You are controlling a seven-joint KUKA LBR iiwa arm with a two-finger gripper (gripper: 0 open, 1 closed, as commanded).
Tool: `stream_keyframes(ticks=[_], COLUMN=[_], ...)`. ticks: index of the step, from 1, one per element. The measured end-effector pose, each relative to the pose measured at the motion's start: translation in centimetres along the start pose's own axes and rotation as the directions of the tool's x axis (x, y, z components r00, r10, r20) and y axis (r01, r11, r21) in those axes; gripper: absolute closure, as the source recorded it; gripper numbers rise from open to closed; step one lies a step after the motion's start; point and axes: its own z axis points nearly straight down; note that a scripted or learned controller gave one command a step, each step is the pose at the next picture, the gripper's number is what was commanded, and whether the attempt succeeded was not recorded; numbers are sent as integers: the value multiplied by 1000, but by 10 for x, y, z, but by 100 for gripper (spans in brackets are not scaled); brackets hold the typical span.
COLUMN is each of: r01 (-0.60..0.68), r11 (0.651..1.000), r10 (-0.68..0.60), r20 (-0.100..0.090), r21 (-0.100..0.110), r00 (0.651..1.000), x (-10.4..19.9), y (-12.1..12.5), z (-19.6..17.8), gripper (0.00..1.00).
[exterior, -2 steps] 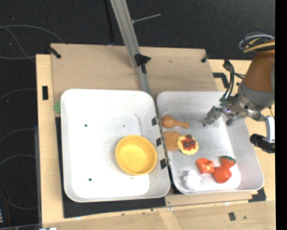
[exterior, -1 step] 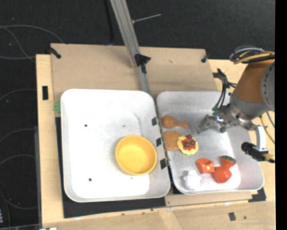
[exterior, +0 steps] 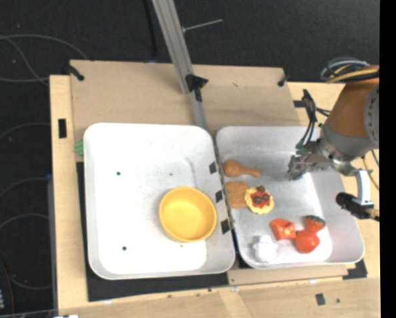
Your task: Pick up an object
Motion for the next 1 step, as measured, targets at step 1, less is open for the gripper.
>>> stream_keyframes(ticks=[1], r01=[0], r11=[1000], r10=[0], r20=[-2], r21=[-1], r00=[1000], x=[1], y=[-7], z=[-50], gripper=[100])
